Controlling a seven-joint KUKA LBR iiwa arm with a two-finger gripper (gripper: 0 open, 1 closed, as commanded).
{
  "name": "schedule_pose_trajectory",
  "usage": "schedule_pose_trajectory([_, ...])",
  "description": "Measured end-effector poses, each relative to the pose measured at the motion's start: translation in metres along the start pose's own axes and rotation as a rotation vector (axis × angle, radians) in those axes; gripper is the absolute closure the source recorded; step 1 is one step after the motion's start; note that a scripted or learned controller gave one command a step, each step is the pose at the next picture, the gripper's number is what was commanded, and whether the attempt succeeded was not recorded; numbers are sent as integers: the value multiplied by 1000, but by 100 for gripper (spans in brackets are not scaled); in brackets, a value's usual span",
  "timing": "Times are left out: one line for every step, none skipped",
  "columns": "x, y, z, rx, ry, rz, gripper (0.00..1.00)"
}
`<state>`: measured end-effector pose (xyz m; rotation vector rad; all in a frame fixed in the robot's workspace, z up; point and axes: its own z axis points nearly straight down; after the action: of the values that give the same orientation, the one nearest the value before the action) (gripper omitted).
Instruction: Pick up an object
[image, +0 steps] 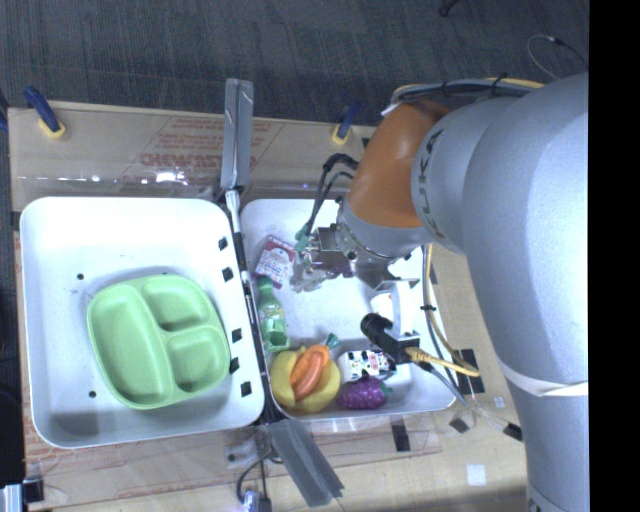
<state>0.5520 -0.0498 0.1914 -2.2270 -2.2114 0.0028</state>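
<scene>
As I watch from the desk, the two-finger gripper (312, 262) sits low in the upper part of the right shallow white bin (282, 216), just beside a small red-and-white crinkled packet (272, 258) near the divider. Nothing is lifted, so the pick is not yet made. I judge we're at the approach, with the grasp and the lift left to do. Whether the hand is spread or pressed together I cannot tell from this angle.

The packet looks the nearest candidate, possibly touching the gripper, though that is hard to read. Below it a translucent green plastic bottle (270, 318) lies along the bin wall. Then comes a yellow toy fruit (300, 395) with an orange toy carrot (310, 368) on top, a purple bunch of toy grapes (362, 394) and a small white-and-black toy (362, 362). It's crowded down there, and the wall hems the packet in. Over in the left shallow white bin (60, 240) a pale green divided plastic plate (155, 340) sits well apart.
</scene>
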Motion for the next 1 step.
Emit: schedule_pose_trajectory([0,0,0,0,0,0,0])
